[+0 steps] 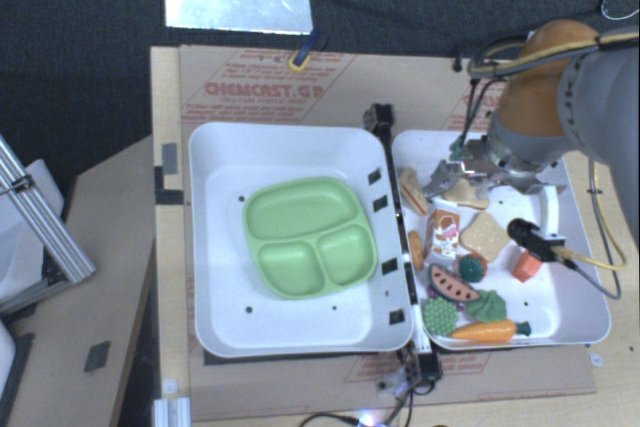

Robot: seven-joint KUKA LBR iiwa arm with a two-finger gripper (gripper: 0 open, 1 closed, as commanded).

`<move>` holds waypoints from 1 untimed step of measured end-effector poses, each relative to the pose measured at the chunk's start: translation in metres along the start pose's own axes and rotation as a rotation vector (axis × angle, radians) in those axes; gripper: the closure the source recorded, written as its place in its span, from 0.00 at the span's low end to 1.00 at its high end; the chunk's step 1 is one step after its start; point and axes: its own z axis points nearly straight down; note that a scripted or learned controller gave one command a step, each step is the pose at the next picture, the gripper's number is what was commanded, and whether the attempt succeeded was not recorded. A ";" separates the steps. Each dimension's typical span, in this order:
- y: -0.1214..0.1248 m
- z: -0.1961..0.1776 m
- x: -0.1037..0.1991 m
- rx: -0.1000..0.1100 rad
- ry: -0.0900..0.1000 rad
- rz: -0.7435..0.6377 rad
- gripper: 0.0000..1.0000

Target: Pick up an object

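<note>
BENCH, TWO BINS: A grey KUKA arm (600, 100) reaches in from the right over two shallow white bins set side by side. The left bin (290, 131) holds one green plate (300, 215) with three compartments. The right bin (588, 315) holds a jumble of toy food: one bread slice (486, 235), one watermelon slice (452, 283), one carrot (483, 331) along the front wall, one small printed carton (443, 235), one long bun (410, 187) by the left wall, one knobbly green ball (438, 316) and one orange-red block (527, 266), plus a few smaller bits too tangled to count.

The gripper (452, 177) hangs low over the back-left part of the right bin; from here I cannot tell whether it is open or closed. Directly under it lies one pale tan toy piece (466, 198), its long axis running roughly left to right across the bin, just behind the carton and bread slice and just right of the bun. Which way it points, and whether it is held, cannot be made out.
</note>
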 end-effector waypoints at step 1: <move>0.002 0.048 0.000 -0.008 -0.002 0.001 0.00</move>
